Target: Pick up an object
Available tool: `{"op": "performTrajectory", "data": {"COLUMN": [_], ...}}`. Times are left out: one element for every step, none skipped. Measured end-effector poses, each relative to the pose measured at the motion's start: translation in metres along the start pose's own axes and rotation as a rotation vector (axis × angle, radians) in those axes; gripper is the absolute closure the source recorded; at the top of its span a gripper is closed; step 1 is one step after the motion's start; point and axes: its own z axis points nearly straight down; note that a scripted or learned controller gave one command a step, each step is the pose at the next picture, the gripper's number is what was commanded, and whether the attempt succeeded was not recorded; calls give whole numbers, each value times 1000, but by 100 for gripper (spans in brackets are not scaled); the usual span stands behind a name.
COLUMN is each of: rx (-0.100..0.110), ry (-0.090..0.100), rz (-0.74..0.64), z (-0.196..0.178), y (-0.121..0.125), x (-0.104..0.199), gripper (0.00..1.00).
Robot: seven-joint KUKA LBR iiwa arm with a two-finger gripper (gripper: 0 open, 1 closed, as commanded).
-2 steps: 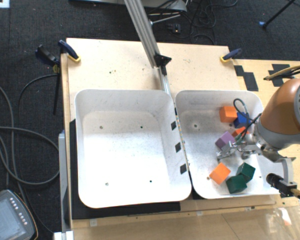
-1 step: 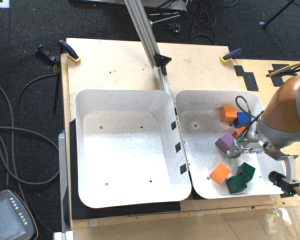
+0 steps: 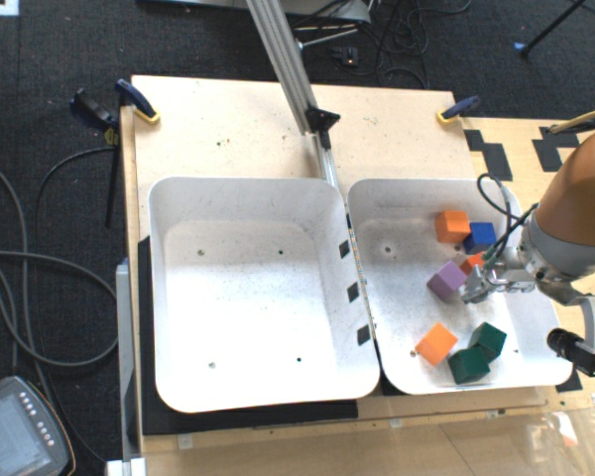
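In the right bin (image 3: 397, 365), the end effector (image 3: 473, 288) sits low, just beside the purple block (image 3: 445, 282); its opening cannot be told. Beyond the purple block lie an orange block (image 3: 452, 225) and a blue block (image 3: 482, 234); nearer, another orange block (image 3: 436, 344) and two green blocks (image 3: 479, 353).

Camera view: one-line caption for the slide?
KUKA arm's gripper down in the right bin beside a purple block, among orange, blue and green blocks.

1. The pincer (image 3: 473, 288) sits low in the right bin (image 3: 397, 360), just beside a purple block (image 3: 445, 282).
2. Orange cubes (image 3: 452, 225) (image 3: 436, 344), a blue block (image 3: 481, 234) and green blocks (image 3: 479, 353) lie nearby.
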Motion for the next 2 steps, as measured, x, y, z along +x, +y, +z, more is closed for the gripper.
{"op": "performTrajectory", "data": {"rx": [-1,-1], "ry": [-1,-1], "rz": [0,0], "z": [-43,-98], "y": [1,11], "x": [3,-4], "gripper": [100,100]}}
